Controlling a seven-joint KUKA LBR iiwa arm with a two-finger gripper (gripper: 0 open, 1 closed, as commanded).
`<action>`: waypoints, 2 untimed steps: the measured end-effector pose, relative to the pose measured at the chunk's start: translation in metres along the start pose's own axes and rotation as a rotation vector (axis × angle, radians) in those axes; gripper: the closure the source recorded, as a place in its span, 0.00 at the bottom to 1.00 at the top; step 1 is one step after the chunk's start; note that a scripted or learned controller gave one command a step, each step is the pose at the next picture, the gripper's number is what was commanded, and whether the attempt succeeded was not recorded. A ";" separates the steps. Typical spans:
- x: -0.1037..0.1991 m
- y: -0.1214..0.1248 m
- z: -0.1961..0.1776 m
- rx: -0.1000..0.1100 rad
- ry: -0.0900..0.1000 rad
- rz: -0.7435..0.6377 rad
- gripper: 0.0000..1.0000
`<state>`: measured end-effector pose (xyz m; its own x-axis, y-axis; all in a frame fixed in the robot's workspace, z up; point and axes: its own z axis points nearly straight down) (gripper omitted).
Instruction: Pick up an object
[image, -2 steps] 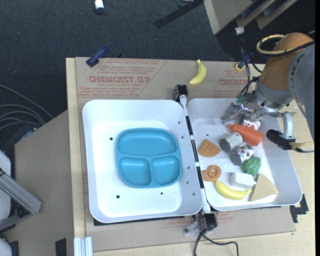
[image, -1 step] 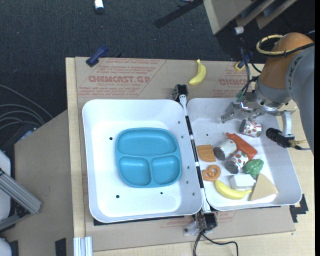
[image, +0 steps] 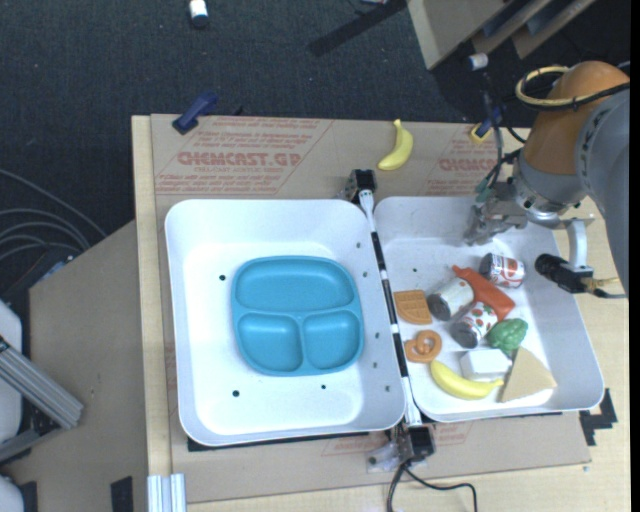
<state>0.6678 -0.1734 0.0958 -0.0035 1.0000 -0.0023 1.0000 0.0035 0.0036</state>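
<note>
My pincer (image: 487, 222), grip state indiscernible, hovers near the small can (image: 503, 268) in the right bin (image: 580, 340): probably light, rigid, slippery; grasp across its curved sides

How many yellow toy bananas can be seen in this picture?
2. One yellow toy banana lies on the brown board behind the bins. The other yellow toy banana lies in the right white bin, near its front edge. The pile may hide more.
</note>
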 end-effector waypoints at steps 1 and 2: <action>0.000 0.000 0.000 0.000 0.000 0.000 0.00; -0.014 -0.001 0.011 0.002 0.001 0.003 0.00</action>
<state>0.6667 -0.1870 0.0850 0.0000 1.0000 -0.0013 1.0000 0.0000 0.0016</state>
